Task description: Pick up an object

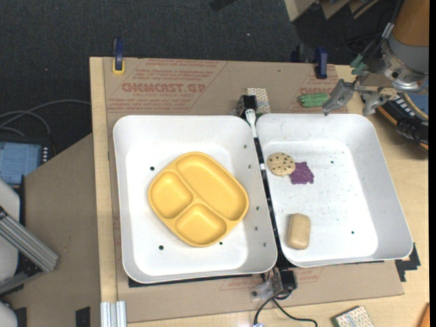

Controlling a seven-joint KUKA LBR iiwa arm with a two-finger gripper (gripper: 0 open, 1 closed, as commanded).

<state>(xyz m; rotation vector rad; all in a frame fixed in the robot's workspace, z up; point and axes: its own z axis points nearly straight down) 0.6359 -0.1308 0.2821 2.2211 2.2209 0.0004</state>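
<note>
In the right bin [381, 182] lie a round speckled cookie [280, 163], a crumpled purple piece [302, 173] touching it, and a tan block [298, 231] (rounded, nearer the front). The gripper [346, 95] hovers past the bin's far rim, fingers seemingly spread, holding nothing.

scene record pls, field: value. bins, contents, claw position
left bin: yellow divided plate, three compartments
right bin: cookie, purple piece touching it, tan block nearer the front
claw: above the right bin's far rim, nothing seen between its fingers
outside bins: green item on the bench beside the claw
</note>
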